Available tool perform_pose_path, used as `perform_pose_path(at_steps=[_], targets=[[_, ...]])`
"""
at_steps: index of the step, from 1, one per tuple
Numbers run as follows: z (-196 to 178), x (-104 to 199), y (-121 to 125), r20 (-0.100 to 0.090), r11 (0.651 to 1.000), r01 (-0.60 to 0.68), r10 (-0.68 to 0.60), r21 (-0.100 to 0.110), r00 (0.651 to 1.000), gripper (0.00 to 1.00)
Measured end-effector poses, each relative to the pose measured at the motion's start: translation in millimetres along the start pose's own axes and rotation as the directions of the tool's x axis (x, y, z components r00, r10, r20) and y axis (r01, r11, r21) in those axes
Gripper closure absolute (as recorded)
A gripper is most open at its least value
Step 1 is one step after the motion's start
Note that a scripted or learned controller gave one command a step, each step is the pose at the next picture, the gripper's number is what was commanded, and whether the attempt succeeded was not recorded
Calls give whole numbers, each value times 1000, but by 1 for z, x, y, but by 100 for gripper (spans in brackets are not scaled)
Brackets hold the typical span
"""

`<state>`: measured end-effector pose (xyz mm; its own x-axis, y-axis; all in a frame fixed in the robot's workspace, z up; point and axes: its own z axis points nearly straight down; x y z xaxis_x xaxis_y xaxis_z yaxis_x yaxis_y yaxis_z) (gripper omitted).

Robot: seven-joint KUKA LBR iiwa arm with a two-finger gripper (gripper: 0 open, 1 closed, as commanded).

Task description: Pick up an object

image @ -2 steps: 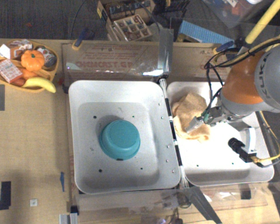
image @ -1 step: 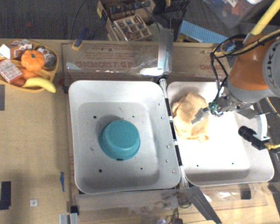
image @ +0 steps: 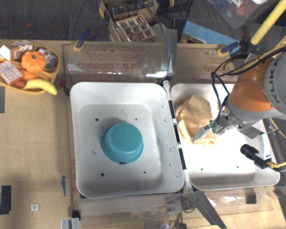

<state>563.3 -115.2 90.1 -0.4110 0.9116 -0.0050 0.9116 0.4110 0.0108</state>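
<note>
At the near edge of the tan cloth (image: 194, 117), in the right bin (image: 229, 168), the pincer (image: 203, 135) points down and to the left, its tip touching or just over the fabric's pale lower fold. Whether it is wide, narrow or closed on cloth cannot be told from this slant. The cloth, the likeliest thing to be picked, lies crumpled against the bin's left wall, towards the far side. For a sound grasp, the tip probably needs to sink onto a raised fold rather than a flat patch, close fully, then rise straight up, clear of the wall. Behind the pincer, the grey arm with its orange band (image: 250, 92) reaches in from the right, cables trailing. The left bin (image: 86, 104) holds an upturned teal bowl (image: 123, 142) near its middle. Both bins rest on a wooden bench (image: 28, 151); at its far left corner sits a dish of toy food (image: 25, 68). Beyond the bench lie boxes and clutter on a dark floor.
</note>
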Motion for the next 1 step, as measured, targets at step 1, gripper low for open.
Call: perform_pose_path(at_steps=[1], targets=[[-11, -2, 1, 3, 1000, -5, 5, -6, 1000, 100]])
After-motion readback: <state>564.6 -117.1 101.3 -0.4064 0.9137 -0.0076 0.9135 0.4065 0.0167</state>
